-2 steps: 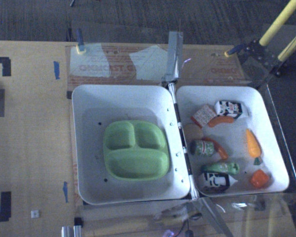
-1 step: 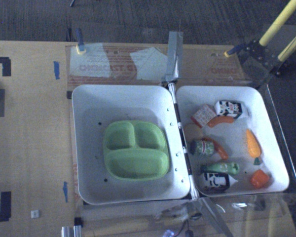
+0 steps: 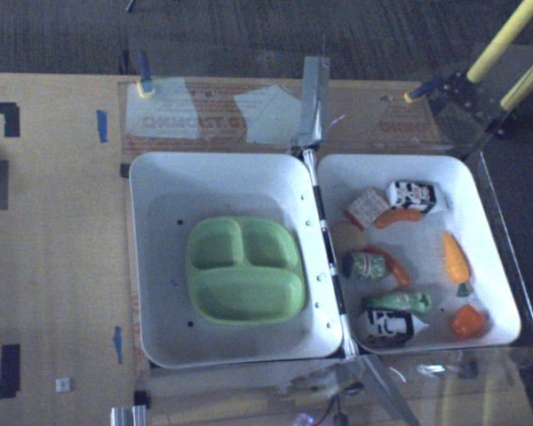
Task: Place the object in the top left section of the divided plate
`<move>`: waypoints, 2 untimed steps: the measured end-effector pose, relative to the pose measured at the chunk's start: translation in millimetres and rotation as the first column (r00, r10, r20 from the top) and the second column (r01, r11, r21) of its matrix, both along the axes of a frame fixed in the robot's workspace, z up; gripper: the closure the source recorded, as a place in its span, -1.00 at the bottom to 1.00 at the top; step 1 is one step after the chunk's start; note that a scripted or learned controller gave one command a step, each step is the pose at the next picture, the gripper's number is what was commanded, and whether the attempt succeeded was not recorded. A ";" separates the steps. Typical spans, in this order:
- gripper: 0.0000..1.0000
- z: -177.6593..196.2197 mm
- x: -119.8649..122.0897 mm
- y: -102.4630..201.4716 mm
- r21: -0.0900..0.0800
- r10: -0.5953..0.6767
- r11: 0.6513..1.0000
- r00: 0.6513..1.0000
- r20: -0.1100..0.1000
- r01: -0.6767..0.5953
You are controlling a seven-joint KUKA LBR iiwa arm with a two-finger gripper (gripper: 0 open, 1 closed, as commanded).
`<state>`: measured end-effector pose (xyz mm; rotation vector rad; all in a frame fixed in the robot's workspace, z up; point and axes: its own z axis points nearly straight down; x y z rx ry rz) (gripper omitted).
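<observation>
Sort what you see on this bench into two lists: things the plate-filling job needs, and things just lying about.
Needed for the job:
green divided plate, in the left bin
toy items in the right bin, e.g. carrot, green bottle

Just lying about:
blue tape strips
clear sheets behind the bins

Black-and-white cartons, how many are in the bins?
2, both in the right bin. One black-and-white carton lies near its far edge, above an orange piece. The other lies near the front edge, just below a green bottle.
</observation>
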<state>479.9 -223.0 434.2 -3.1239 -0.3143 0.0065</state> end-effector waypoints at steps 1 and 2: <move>1.00 0.0 0.0 0.0 0.000 0.000 1.000 1.000 0.000 0.000; 1.00 0.0 0.0 0.0 0.000 0.000 1.000 1.000 0.000 0.000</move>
